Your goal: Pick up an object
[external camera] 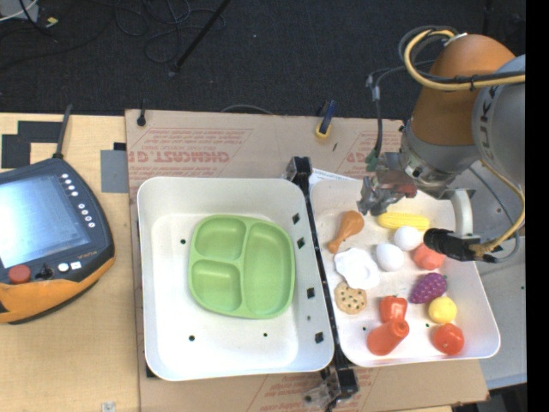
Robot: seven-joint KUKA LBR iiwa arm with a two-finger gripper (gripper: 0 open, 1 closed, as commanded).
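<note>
you see the gripper [377, 197] poised over the far edge of the right bin [491, 333], just beyond the toy chicken drumstick [346, 228] and beside the corn cob [403, 221]; whether its jaws are open or closed cannot be told from here, and nothing shows between them. nearer you lie a white egg [389, 257], a fried egg [357, 267], a cookie [350, 298], purple grapes [427, 287], a lemon [442, 310] and red pieces. the left bin [163, 350] holds a green divided plate [241, 266].
</note>
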